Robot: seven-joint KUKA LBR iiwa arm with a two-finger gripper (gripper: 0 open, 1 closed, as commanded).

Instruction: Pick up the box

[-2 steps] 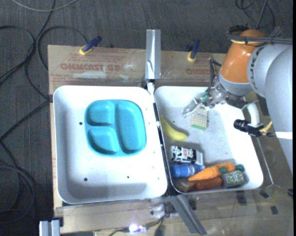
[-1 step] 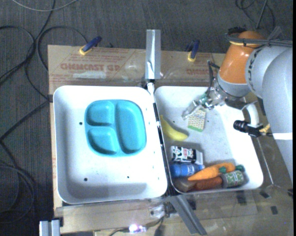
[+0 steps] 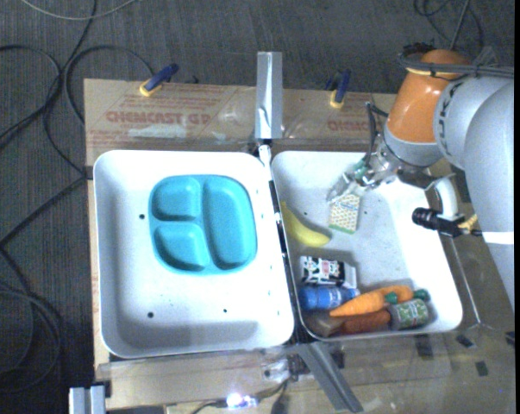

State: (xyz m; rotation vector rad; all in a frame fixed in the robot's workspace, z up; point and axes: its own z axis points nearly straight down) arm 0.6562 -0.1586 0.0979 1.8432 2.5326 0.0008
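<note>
table [image 3: 113, 119] with two white bins | left bin [image 3: 122, 317] has a blue divided tray [image 3: 203, 222] | right bin [image 3: 397, 240]: banana [image 3: 304, 228], bottle [image 3: 326, 298], carrot [image 3: 372, 301] | tool [image 3: 353, 182] up top, looks clamped on the small box [image 3: 346, 213], which hangs tilted just right of the banana

The cardboard sheet [image 3: 169, 119] under the bins bears red lettering (seemingly "CHEMCAST GT"), too faint to be sure.
</note>
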